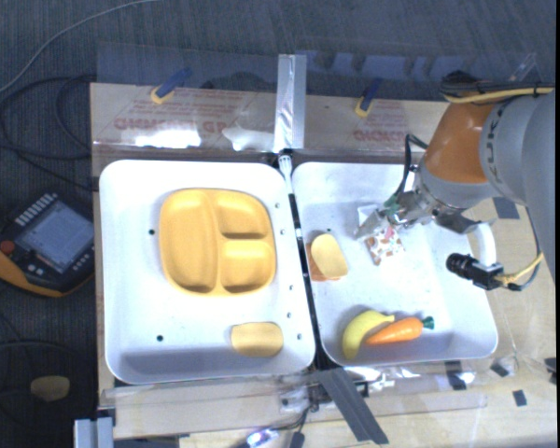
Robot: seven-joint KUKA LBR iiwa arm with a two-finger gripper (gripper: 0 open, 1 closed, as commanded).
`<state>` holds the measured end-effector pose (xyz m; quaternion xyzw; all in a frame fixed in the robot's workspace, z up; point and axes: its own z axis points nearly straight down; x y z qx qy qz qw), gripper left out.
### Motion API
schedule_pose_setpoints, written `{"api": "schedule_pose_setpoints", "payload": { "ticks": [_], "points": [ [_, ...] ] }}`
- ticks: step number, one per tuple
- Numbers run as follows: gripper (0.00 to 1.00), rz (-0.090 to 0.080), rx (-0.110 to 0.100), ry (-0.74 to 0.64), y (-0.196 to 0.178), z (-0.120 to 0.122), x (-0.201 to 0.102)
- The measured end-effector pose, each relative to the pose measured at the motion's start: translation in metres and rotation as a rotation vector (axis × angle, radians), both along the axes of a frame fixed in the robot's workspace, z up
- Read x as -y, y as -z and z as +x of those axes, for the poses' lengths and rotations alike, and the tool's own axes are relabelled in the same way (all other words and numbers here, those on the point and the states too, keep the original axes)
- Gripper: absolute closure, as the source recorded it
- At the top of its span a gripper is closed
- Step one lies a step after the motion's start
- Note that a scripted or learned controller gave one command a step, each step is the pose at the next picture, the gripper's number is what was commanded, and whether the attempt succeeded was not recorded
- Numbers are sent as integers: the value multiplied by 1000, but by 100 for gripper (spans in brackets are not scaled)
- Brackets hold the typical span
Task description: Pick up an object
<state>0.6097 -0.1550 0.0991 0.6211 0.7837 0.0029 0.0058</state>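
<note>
From where I stand, the arm reaches in over the right bin [467,339], its orange band sitting above the wrist, and the end effector [389,224] hangs low over the bin's upper middle. Something small, white with red marks, a crumpled packet [385,243] by the look of it, lies right under the tips. I cannot tell whether the end effector is open or closed, nor whether it has the packet; the wrist hides too much.

The other candidates are plain to see. A pale yellow wedge [329,258] rests near the right bin's left wall. A banana [362,330] and a carrot [398,330] lie touching each other along the near wall. In the left bin [121,278] sits a yellow divided tray [217,241] with a small tan block [257,338] nearer the front.

Since the packet is closest, I judge it the target. To do this well, the descent should be straight down and centred on the packet, tips bracketing its narrower span before closing. It looks thin and floppy, so a grasp too high may pinch nothing, while a hard press could skid it along the slick bin floor. Lifting slowly and checking that it comes along seems wise.
</note>
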Motion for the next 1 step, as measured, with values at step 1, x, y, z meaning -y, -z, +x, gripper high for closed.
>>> {"api": "schedule_pose_setpoints", "payload": {
  "ticks": [1],
  "points": [
    [100,2,-13,-150,-119,31,-68]
  ]
}}
